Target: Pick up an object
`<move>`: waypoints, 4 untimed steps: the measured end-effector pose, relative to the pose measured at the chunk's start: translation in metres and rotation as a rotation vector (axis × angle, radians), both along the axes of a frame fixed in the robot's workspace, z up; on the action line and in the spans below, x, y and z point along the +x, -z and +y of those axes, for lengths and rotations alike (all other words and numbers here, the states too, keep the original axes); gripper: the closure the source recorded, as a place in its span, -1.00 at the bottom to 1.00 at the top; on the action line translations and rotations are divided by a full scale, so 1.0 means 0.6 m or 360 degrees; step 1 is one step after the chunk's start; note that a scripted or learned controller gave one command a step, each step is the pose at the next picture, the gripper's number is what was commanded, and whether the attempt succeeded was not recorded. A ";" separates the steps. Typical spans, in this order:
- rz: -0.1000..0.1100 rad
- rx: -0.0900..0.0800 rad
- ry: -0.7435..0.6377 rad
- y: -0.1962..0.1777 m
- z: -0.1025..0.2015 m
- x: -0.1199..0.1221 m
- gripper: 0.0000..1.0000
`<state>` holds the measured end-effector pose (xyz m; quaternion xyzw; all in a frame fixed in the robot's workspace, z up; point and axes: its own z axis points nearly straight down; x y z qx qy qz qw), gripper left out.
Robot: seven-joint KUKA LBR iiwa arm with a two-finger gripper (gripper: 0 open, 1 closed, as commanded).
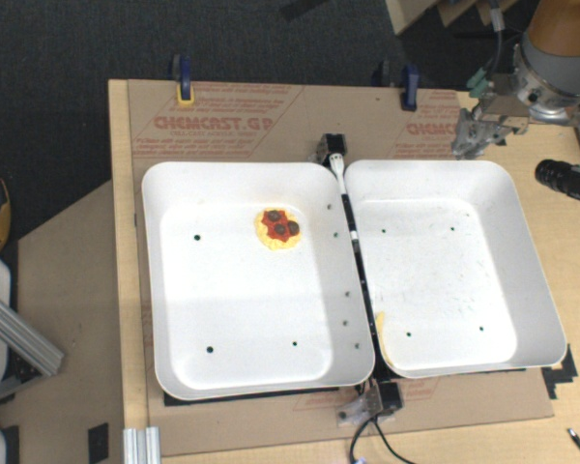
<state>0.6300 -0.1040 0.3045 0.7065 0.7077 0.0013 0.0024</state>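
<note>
Up in the left bin (174,298), toward the back: small yellow-and-red toy food piece (279,229). Probably light, stiff, low-profile; best pinched across its edges. Tool (476,135) parked beyond right bin (532,259), grip state unclear.

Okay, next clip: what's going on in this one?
A KUKA arm is set to pick up an object from two white bins. Its gripper sits above the far right corner of the right bin, over the cardboard, with nothing visibly held. The one object, a small yellow toy with red and dark spots, lies untouched in the left bin. No pick has happened yet.
</note>
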 end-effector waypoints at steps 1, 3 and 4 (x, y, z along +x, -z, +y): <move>-0.0025 -0.0001 -0.0005 -0.245 0.049 0.031 1.00; -0.0017 0.0003 -0.0003 -0.216 0.171 -0.064 1.00; 0.0026 0.0005 -0.0009 -0.034 0.298 -0.023 1.00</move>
